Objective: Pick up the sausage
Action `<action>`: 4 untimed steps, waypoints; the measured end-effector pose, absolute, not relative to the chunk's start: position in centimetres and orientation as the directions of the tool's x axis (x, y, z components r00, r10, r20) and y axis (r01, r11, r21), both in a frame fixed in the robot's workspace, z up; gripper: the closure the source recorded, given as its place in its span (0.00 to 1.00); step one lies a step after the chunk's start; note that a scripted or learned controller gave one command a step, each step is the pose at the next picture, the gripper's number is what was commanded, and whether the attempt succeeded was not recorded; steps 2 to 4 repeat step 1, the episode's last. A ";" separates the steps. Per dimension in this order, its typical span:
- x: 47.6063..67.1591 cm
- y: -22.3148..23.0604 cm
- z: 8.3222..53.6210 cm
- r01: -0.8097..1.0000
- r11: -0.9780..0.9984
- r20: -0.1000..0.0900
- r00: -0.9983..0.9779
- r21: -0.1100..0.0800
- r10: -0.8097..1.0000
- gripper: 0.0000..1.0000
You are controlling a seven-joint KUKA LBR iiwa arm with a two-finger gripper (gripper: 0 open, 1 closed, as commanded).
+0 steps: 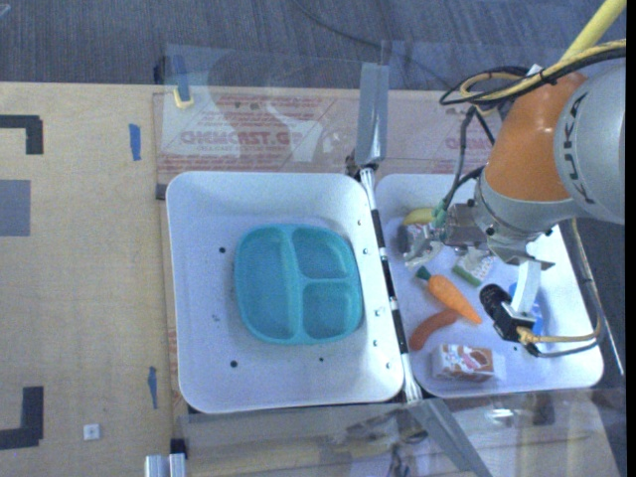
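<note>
- Sausage [430, 329]: reddish, lying free on the floor of the right bin [581, 351], toward 7 o'clock of that bin, tilted up to the right.
- Toy carrot [453, 298]: just at 1 o'clock of the sausage, nearly touching its upper end.
- Small printed carton [463, 363]: at 5 o'clock of the sausage, close by.
- Pincer [429, 242]: above the bin's upper left, at 12 o'clock of the sausage, well clear of it; open or closed, cannot tell.
- Left bin [199, 296]: carrying a teal divided plate [298, 283].
</note>
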State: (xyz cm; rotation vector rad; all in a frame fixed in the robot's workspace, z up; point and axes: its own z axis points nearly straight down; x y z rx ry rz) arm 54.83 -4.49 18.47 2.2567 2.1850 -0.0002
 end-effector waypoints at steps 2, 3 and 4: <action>48.8 -2.6 18.5 0.998 0.062 0.001 -0.062 -0.001 0.998 0.00; 48.8 -2.6 18.5 0.998 0.062 0.001 -0.062 -0.001 0.998 0.00; 48.8 -2.6 18.5 0.998 0.062 0.001 -0.062 -0.001 0.998 0.00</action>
